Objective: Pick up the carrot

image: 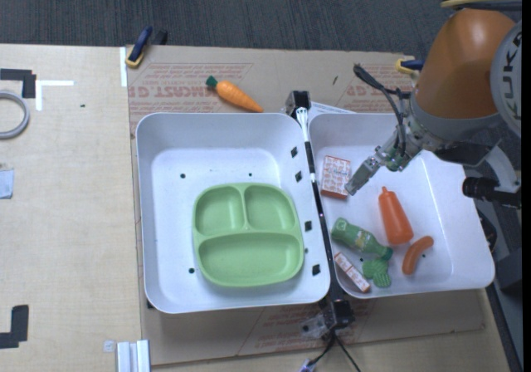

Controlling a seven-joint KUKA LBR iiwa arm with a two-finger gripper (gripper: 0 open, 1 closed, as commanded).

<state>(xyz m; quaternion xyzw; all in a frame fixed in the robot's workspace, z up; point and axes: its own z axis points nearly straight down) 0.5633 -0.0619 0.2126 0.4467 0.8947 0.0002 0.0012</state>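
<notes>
The carrot (236, 95) lies outside both bins, on the cardboard sheet (191, 80) just behind the back rim of the left bin (158, 221). Its long axis runs on a diagonal: the green top points up and to the left, the narrow orange tip down and to the right, toward the clamp (298, 102) where the two bins meet. It lies flat and nothing touches it.

Around it the cardboard is bare. A blue clip (138, 46) sits well apart at the sheet's far left corner. The left bin's rim runs just in front of the carrot, and inside that bin rests a green divided plate (247, 234).

The carrot is a small toy, bright orange with a short dark green stub, tapering along its length.

The gripper (358, 178) hangs over the right bin (465, 271), well apart from the carrot, with the arm (465, 63) reaching in from the right. Its fingers slant down and to the left, their ends close beside a small red-and-white box (336, 176); whether they are spread or closed cannot be told, and nothing is seen between them.

In the right bin also lie an orange bottle (395, 216), a green bottle (359, 237), a sausage (416, 254), a small green piece (377, 271) and a red-and-white packet (352, 272)
</notes>
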